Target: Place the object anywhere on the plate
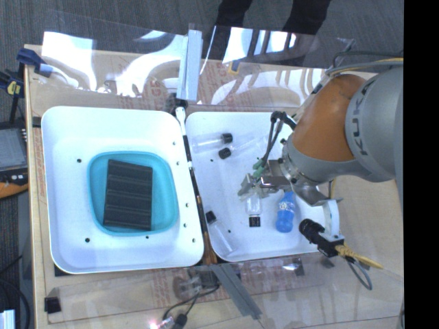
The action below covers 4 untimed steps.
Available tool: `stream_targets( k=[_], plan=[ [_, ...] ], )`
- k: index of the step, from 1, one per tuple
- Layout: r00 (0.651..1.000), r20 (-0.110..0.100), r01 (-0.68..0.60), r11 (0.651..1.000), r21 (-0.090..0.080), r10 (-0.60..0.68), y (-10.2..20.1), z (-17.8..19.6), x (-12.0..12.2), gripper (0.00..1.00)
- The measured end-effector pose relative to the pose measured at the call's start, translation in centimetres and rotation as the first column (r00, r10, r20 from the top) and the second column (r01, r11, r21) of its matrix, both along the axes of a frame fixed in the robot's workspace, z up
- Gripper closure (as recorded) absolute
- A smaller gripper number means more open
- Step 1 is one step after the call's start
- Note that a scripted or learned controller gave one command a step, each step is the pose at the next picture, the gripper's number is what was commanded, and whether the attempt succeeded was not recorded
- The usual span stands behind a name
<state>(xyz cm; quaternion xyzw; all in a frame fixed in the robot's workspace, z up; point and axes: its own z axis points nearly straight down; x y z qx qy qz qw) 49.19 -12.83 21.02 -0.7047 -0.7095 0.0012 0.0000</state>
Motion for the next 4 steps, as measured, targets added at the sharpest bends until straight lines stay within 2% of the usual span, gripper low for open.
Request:
stream_targets(
  k=[1,2,3,4],
  plan=[
    [0.997,-0.005,-0.079,0.997,0.002,0.079,8.9,-2.0,1.9,1.0],
    [0.997,-0.005,-0.078,0.997,0.001,0.078,8.9,-2.0,1.9,0.0],
    [0.994,-0.003,-0.106,0.994,0.0,0.106,15.1,-1.8,2.1,0.0],
    [0.996,0.0,-0.084,0.996,0.002,0.084,10.8,-1.3,3.6,0.0]
  ],
)
